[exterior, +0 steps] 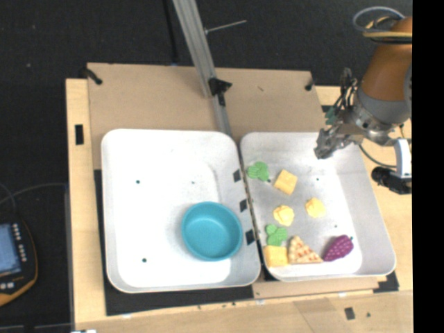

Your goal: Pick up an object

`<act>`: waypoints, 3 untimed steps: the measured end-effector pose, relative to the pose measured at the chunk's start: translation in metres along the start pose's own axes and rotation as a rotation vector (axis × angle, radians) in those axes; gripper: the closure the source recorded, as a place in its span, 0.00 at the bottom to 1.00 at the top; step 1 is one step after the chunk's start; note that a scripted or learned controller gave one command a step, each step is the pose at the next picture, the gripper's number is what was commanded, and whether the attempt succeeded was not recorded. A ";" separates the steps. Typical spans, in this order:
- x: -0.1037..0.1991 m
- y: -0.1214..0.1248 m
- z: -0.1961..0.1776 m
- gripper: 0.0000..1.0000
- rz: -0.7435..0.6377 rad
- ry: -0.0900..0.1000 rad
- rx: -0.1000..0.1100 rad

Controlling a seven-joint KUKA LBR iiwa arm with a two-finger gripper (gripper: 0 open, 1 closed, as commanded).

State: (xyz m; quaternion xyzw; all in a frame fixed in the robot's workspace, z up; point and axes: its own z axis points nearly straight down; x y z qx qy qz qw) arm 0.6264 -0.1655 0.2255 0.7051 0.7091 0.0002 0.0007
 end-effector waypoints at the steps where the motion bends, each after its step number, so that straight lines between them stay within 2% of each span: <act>1: 0.051 0.009 -0.002 1.00 -0.001 0.002 0.000; 3: 0.161 -0.001 0.007 1.00 -0.002 0.003 0.001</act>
